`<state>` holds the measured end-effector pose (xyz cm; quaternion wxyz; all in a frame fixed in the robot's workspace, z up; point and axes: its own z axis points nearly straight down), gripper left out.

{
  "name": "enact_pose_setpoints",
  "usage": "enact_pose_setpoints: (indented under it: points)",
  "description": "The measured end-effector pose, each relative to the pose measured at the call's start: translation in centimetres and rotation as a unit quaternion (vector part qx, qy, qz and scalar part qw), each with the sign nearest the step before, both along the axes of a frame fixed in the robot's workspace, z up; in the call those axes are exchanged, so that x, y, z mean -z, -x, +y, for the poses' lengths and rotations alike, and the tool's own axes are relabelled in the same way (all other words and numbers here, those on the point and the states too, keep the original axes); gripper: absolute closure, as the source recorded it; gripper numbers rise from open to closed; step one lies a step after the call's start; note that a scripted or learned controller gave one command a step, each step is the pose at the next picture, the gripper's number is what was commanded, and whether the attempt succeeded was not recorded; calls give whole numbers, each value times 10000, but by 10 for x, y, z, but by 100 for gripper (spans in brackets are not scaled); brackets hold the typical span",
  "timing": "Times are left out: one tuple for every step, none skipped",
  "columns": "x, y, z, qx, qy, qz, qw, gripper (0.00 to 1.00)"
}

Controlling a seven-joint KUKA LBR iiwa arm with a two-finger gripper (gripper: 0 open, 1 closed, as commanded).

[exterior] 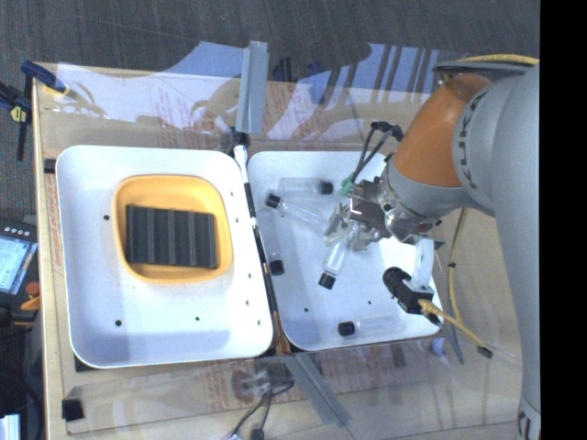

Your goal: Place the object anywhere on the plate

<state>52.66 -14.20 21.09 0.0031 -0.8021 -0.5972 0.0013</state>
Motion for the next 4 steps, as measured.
enact_pose_setpoints:
  points:
    - [-5, -47, 42, -1331, 10, -23, 9911, 100]
    - [-10, -70, 96, -1744, 6, -23, 9847, 100]
    - [20, -75, 105, -2876, -3, -6, 9578, 100]
    - [20, -75, 105, -2875, -1, -6, 9578, 0]
